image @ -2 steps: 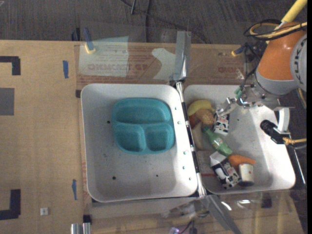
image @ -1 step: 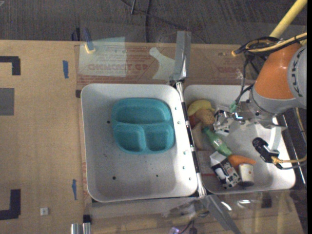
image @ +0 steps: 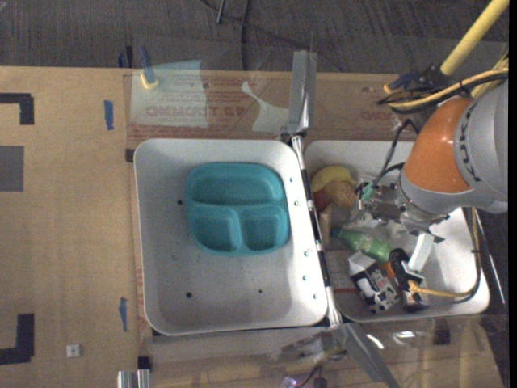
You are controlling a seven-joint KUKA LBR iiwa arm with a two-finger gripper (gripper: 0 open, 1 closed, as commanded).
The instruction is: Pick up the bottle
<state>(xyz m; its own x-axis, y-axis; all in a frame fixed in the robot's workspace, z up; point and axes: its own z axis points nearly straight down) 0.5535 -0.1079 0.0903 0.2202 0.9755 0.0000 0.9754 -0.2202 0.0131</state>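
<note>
A green bottle lies on its side in the right bin, near the bin's middle, pointing down and to the right. My gripper hangs just above and to the right of it, under the orange-banded wrist, and it covers part of the bottle's far end. The view does not show anything clearly held.
A yellow and brown toy sits at the right bin's upper left. Black, white and orange items crowd its lower edge. The left bin holds a teal divided plate. A metal divider separates the bins.
</note>
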